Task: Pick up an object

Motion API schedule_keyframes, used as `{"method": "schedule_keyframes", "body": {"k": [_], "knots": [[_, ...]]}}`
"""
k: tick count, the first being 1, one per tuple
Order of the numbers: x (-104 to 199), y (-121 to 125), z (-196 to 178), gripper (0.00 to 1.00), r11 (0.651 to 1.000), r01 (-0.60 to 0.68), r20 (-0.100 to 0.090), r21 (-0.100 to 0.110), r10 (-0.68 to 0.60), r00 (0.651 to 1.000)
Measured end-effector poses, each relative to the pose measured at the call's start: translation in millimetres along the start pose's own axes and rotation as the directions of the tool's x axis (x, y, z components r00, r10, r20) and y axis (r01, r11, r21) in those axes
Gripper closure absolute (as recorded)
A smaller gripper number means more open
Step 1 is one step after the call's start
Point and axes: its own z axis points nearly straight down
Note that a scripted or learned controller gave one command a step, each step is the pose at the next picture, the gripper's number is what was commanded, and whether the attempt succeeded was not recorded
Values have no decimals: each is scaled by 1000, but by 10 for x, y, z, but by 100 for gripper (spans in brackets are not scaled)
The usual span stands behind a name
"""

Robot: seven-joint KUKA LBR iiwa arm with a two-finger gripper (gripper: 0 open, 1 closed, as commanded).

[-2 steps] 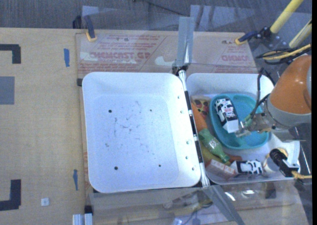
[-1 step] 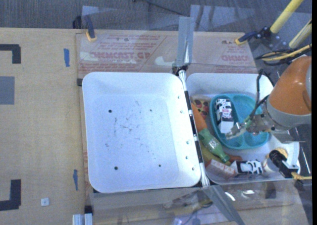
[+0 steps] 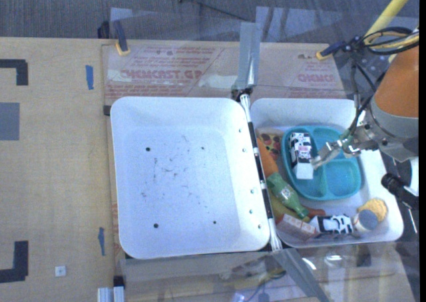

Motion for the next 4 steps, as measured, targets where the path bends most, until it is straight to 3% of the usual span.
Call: {"method": "schedule_keyframes", "body": {"k": [1, 2, 3, 4], "knots": [[-319, 449, 688, 0, 993, -117, 7, -29, 117, 993], [-632, 710, 737, 0, 999, -25, 3, -32, 25, 1000], [-887, 964, 737, 0, 1000, -7, -14, -11, 7, 1000], [-670, 1098, -232, 0, 994, 105, 3, -3, -105, 994]]}}
